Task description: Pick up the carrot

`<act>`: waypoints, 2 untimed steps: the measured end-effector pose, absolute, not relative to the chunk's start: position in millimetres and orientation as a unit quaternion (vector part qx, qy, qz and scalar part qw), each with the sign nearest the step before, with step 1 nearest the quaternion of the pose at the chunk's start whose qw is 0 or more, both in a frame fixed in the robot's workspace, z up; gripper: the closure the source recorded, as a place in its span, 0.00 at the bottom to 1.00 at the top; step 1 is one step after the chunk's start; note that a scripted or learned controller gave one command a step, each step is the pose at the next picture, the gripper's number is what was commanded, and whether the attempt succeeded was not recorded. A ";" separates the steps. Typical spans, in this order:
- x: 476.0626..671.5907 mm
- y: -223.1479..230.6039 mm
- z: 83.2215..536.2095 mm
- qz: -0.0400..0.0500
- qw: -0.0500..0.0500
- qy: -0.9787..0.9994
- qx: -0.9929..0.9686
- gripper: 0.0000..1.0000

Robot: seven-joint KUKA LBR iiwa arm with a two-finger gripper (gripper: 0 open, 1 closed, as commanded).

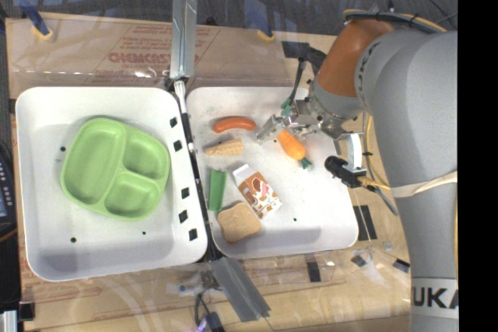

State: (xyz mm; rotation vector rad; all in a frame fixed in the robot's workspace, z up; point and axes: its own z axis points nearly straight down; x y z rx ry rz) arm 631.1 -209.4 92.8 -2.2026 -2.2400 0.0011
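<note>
The carrot (292, 145) is orange with a small green tip and lies in the right bin (323, 206), near its upper right part. My gripper (291, 123) hangs directly over the carrot's upper end, very close to it or touching it. The wrist's metal parts hide how the gripper meets the carrot. The grey arm with its orange band reaches in from the right.
The right bin also holds a red sausage (233, 124), a corn cob (224, 147), a green stick (216, 189), a small printed carton (257, 193) and a bread piece (238, 221). A green divided plate (115, 166) lies in the left bin (35, 229).
</note>
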 end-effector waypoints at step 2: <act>583.9 -200.7 253.2 0.000 -0.002 -0.725 -0.689 1.00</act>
